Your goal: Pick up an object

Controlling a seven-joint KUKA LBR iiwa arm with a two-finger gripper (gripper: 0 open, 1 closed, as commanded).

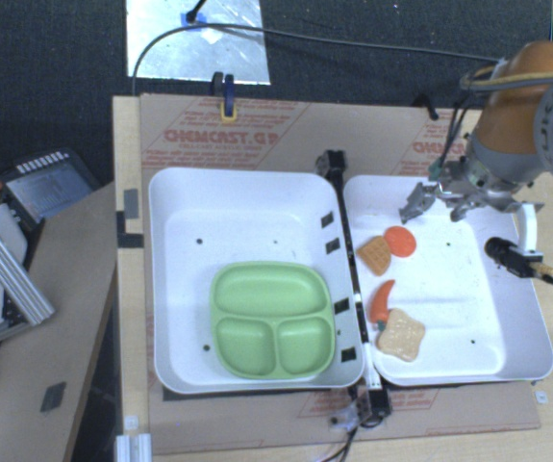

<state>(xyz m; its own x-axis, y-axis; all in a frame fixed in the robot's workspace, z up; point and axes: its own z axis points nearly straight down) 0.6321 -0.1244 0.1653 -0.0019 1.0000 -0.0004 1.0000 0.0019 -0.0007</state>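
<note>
Over right bin [521, 340], gripper [439, 203] fingers apart, empty, arm cut off at edge

We see two white bins side by side on a worktop [93, 287]. The left bin [175, 210] holds a green divided tray [271, 319] with three compartments, lying toward its near side. The right bin [507, 345] touches it along a black-clipped seam. Both rest on a cardboard sheet [247, 133] with red lettering, a yellow clamp [227, 104] at its far edge. Beyond lies a shiny foil square [199, 27] crossed by a black cable [353, 41]. At far left stands a dark device [50, 186] beside a metal rail [7, 268].
</note>
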